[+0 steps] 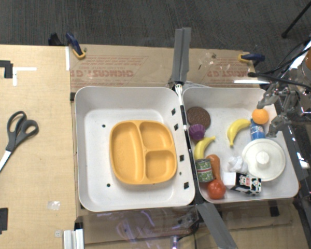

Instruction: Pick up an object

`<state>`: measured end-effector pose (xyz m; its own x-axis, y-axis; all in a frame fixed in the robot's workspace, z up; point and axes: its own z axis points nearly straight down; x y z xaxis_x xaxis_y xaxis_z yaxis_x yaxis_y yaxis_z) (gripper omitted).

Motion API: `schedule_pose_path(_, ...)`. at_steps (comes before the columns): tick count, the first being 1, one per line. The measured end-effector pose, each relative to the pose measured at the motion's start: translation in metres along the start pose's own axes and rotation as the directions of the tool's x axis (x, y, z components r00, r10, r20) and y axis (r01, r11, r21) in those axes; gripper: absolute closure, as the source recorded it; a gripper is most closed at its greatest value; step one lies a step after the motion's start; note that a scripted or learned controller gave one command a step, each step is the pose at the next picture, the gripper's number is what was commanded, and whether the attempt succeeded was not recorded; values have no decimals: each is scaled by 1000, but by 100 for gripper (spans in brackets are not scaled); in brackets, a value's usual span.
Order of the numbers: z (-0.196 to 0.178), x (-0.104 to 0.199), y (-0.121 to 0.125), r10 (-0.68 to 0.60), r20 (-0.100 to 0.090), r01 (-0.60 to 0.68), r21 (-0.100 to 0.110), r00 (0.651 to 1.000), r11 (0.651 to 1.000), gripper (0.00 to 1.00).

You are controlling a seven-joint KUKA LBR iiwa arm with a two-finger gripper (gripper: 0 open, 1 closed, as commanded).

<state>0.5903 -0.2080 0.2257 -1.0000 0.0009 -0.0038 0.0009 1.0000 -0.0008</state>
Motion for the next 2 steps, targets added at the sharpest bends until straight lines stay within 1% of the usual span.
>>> schedule_pose_path(1,111,-63,6,90,2,-90,0,996,996,0)
schedule_pose_path(2,133,2,58,185,-1,-185,0,983,983,0)
